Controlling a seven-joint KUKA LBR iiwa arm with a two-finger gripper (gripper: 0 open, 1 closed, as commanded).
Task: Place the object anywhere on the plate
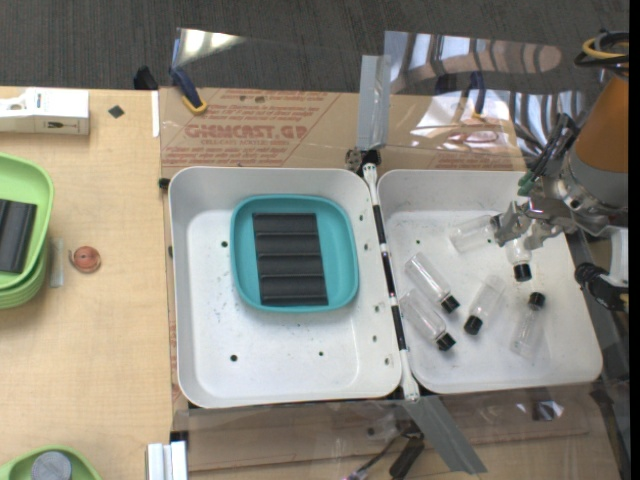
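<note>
Little clear tubes point(432, 290) with black caps lie in the right bin point(575, 368). Above its far right side, the gripper point(520, 230) looks narrow and holds nothing. A blue plate point(243, 268) sits in the left bin point(200, 368).

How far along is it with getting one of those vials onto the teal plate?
Early. Nothing looks done: the teal plate in the left bin carries only its dark ridged insert. In hand: the gripper sits over the right bin, above the clear vials. Left: grasp one, carry it over, set it down.
</note>
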